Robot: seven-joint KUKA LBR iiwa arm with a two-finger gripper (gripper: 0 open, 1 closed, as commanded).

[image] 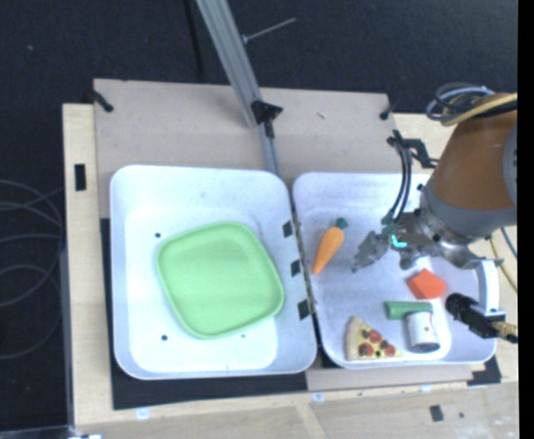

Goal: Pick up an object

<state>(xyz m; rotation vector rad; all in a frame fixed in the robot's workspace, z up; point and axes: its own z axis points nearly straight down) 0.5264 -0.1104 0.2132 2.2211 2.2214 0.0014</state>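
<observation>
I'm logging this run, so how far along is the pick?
Done: the gripper is down inside the right bin, beside the carrot. In hand: nothing visibly held. The carrot, pizza slice, orange block and green-and-silver piece all lie on the bin floor. Left: grasp one and lift it.

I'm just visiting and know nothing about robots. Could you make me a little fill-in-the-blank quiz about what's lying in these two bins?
1. The left bin holds a green ____.
2. The carrot lies in the ____ bin.
3. The pizza slice lies nearer the ____ edge of its bin than the carrot does.
4. The gripper hangs beside the carrot, over the ____ bin.

Missing words: plate; right; front; right
</observation>
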